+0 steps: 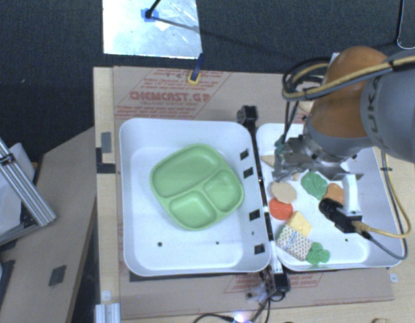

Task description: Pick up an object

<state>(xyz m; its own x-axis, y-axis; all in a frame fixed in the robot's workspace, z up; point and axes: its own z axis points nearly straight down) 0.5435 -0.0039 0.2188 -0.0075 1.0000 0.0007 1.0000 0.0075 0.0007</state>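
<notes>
A green divided plate (196, 187) is seen lying in the left bin (137, 247) on the worktop (73, 173). In the right bin (376, 258), small items are gathered near its left wall: a tan disc (283, 192), an orange-red piece (280, 209) just nearer, a yellow block (300, 223), a patterned block (294, 243) and a small green piece (318, 254). A green leaf-shaped toy (314, 184) lies beside an orange piece (335, 192). The tool (286, 165) is lowered over the far left of this bin, above the disc; whether it is open or closed cannot be told.
</notes>
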